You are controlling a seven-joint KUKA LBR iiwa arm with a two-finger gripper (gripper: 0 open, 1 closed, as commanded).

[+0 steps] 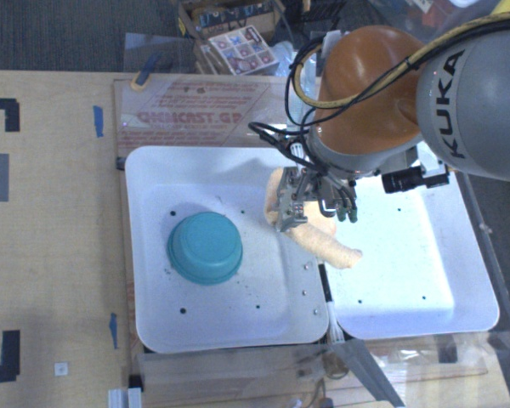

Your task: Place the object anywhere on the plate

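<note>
1. Surface (pixel 51 228): pale wood board with dark corner marks and bits of blue tape. It carries two shallow white bins set side by side, their inner walls touching.

2. Arm (pixel 467 100): grey casing with an orange band above the wrist. It enters from the right of the camera view and reaches down over the seam between the bins.

3. Left bin (pixel 153 177): holds the plate. Right bin (pixel 408 262): holds the far end of the object.

4. Plate (pixel 206 246): round and teal (it reads more as a shallow bowl), lying flat in the middle of the left bin and well apart from the arm.

5. Object (pixel 336 252): a pale tan, elongated, slightly curved piece. It lies across the seam, one end at the right side of the left bin and the other just inside the right bin. Its long axis runs on a slant from upper left to lower right in the view.

6. Gripper (pixel 316 209): sits directly over the middle of the object and hides that part of it. Whether it is open or closed on the object cannot be told from this angle, so no grasp is recorded.

Assessment: the gripper is at the object, and the plate lies to the left of both in the view, slightly toward the near edge. Judged from this layout, the coming move depends on a secure hold across the object's short width, followed by a carry leftward across the left bin. The object is not yet on the plate.
</note>
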